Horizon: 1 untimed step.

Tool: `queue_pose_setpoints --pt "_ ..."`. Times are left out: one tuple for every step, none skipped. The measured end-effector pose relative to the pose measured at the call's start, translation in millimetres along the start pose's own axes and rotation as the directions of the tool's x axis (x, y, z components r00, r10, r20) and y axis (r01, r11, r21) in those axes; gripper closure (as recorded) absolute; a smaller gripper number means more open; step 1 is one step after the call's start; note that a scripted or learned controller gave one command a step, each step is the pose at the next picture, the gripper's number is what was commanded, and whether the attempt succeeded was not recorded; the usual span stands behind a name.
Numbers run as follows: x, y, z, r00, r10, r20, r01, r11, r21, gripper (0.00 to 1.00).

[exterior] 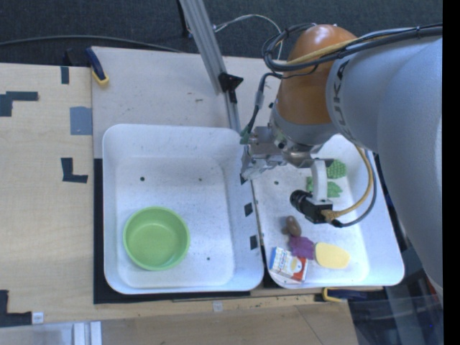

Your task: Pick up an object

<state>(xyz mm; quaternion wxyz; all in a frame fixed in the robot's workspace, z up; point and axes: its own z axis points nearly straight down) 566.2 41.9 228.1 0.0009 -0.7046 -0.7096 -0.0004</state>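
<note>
My gripper [249, 165] hangs over the left edge of the right bin [381, 261], close to the divider between the two bins. Nothing shows in it. Toward the right bin's front lie a small brown object [292, 226], a purple piece [302, 247], a yellow rounded object [332, 255] and a white and red carton [287, 264]. A green textured item [335, 169] lies further back, partly hidden by the arm. A green bowl [156, 237] sits upright at the front left of the left bin [172, 149].
The grey and orange arm [316, 85] covers the back of the right bin. A slanted metal pole [205, 34] crosses the bench behind the left bin. Dark cables loop around the wrist.
</note>
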Motion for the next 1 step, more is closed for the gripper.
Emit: queue_pose_setpoints --pt "55.3 4.5 -3.0 1.000 -0.001 0.000 0.001 1.000 0.001 1.00"
